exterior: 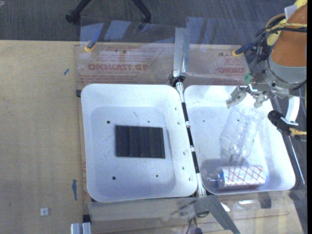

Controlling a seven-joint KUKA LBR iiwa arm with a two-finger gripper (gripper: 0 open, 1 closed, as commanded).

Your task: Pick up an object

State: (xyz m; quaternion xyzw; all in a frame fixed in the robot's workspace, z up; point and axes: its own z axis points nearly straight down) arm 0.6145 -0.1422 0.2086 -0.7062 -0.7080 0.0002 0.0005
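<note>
A clear plastic bottle (241,134) lies lengthwise in the right bin (207,108), its neck toward the front. In front of it, a plastic bottle with a red-and-white patterned label (237,175) rests on its side along the bin's front wall. A dark ribbed rectangular pad (140,142) lies flat in the middle of the left bin (97,106). My gripper (247,97) hangs above the right bin's far right part, over the upper end of the clear bottle. Its two fingers are spread apart with nothing between them.
A clear acrylic wall (181,52) stands behind and between the bins. The arm's orange band (288,48) and cables sit at the upper right. A black part (278,121) juts over the right bin's right rim. The wooden bench (34,130) stretches to the left.
</note>
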